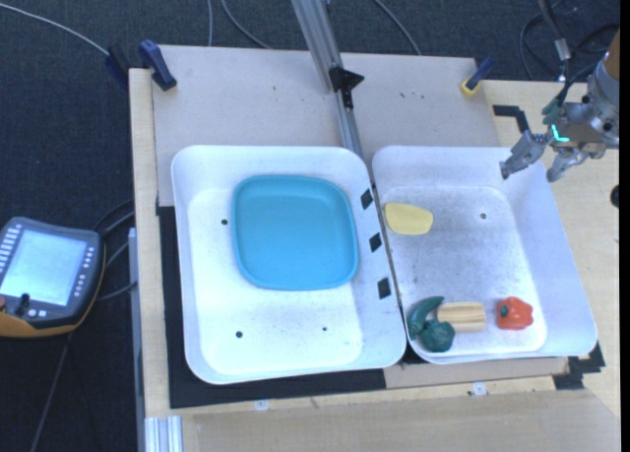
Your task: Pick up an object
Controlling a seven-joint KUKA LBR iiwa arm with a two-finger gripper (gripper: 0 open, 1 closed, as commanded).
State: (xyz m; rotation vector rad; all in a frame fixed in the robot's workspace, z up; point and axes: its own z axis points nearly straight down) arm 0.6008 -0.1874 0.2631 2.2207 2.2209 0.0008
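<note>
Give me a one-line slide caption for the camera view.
Open hand above right bin's far rim; yellow piece, green toy, wooden block, red pepper inside; blue plate in left bin.

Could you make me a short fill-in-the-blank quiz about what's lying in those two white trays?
1. The left bin holds a square plate coloured ____.
2. The red toy pepper lies in the ____ bin.
3. The wooden block lies between the green toy vegetable and the ____.
4. The yellow piece lies near the right bin's ____ edge.

Missing words: blue; right; red toy pepper; left
</note>
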